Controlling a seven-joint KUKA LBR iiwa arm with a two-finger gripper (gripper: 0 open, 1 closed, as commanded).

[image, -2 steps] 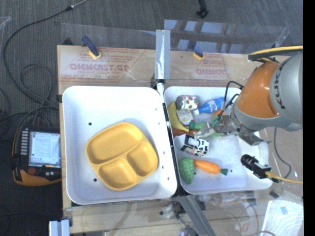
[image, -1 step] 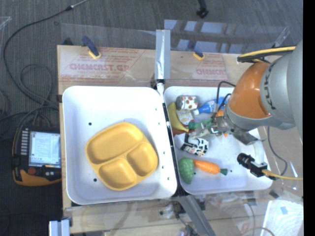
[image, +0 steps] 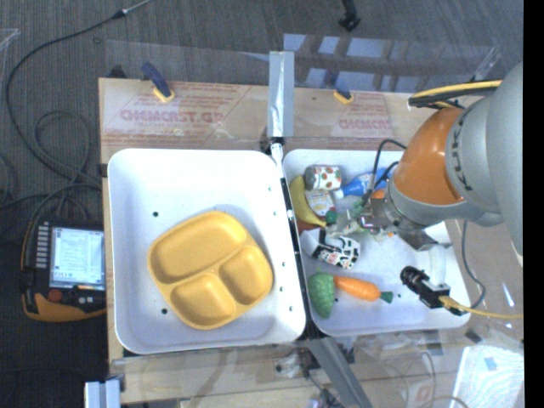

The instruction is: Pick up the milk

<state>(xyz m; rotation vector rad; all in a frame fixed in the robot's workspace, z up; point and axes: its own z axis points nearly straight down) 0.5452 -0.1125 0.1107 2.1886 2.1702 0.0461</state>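
Two white bins on the table: the left bin (image: 136,185) has a yellow divided tray (image: 211,268). In the right bin (image: 442,317), the cow-print milk carton (image: 337,251) lies just above a carrot (image: 357,289). The gripper (image: 367,219) hovers close by; can't tell how wide the jaws are, probably empty.

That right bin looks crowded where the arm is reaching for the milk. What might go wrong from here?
1. The milk, a black-and-white carton, lies on its side among a banana, a can and other small items, so the tool may catch or nudge a neighbour instead.
2. The carrot and a green vegetable lie just below it and might get shoved.
3. The arm hides part of the bin.
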